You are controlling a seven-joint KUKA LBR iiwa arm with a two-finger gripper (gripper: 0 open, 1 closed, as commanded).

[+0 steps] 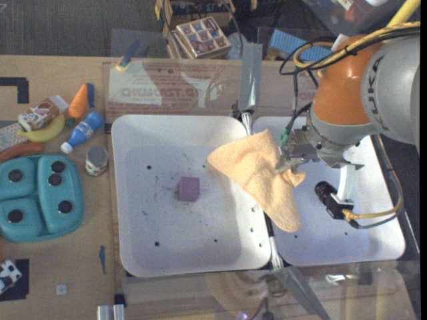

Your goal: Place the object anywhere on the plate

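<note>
One yellow cloth [257, 175] drapes across both bins [133, 245] — arm [347, 99] above.

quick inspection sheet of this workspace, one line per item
surface: wooden bench bearing a left white bin and a right white bin side by side
job's things: small purple block lies in the left bin; no plate seen
clutter: yellow cloth draped across the seam between the bins; toy foods, a can and a teal tray sit on the bench to the left
grippers: hand at the cloth's right edge; fingers unclear
cables: yellow and black cables run over the arm; one yellow cable crosses the right bin
surroundings: boxes behind the bench
</note>
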